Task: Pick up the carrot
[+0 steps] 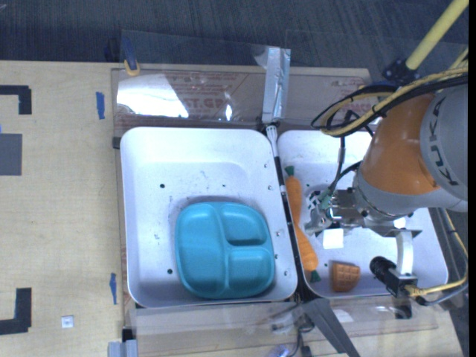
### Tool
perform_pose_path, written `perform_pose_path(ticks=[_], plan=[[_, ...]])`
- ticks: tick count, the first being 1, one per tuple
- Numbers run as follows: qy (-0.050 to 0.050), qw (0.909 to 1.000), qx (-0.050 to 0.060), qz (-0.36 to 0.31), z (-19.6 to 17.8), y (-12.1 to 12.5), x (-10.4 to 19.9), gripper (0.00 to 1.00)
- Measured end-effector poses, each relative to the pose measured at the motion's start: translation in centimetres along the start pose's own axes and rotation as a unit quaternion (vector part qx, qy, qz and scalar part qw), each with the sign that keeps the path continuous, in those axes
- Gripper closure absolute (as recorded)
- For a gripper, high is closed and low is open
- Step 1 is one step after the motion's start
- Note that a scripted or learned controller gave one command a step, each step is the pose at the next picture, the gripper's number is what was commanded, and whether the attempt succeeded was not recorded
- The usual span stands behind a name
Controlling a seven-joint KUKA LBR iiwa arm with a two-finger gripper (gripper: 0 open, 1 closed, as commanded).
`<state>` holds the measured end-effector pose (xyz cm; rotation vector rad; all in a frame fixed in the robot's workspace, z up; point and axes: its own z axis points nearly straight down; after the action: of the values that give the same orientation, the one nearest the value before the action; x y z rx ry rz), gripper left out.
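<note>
Nearest me, low in the right white bin [431, 274], I see a small brown ridged cone-shaped piece [344, 276]. Just left of it the long orange carrot [300, 225] lies along the bin's left wall. The gripper [325, 213] hangs beside the carrot's middle; I cannot tell its state. The left white bin [149, 155] holds a blue divided plastic plate [224, 249].

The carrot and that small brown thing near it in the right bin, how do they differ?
The carrot is long, thin and bright orange; the brown thing is short, stubby and tan. The carrot lies lengthwise along the right bin's left wall, while the brown thing sits near its front edge. Both lie in the same bin.
</note>
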<state>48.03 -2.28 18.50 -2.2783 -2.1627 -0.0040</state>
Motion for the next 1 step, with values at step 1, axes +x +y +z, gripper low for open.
perform_pose_path(ticks=[1], plan=[[0.0, 0.9886, 0.002, -0.151, 0.11, -0.2, 2.07, 1.0]])
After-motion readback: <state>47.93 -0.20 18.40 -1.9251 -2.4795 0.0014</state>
